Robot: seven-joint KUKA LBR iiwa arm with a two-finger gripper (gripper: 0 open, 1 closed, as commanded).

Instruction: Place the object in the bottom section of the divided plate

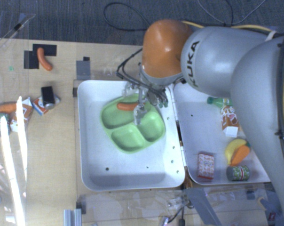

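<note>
Over the left bin (92, 173), gripper (141, 113) hangs above the green divided plate (132, 126), near its centre ridge. Can't tell its state from this angle. Orange carrot-like object (127, 106) lies in the plate's upper-left section, just left of the gripper, at the plate's far edge.

I see a light wood bench (48, 164) w/ two shallow white bins side by side: left bin (92, 140) near centre, right bin (212, 140) touching its right edge, partly under the arm. On the bench top left, an orange sausage-like item (44, 59) lies on a black patch. Below that, a small black block (47, 95) beside a crumpled packet (38, 105). At far left edge, another orange piece (3, 109). A white strip (12, 164) runs down the left side.
</note>
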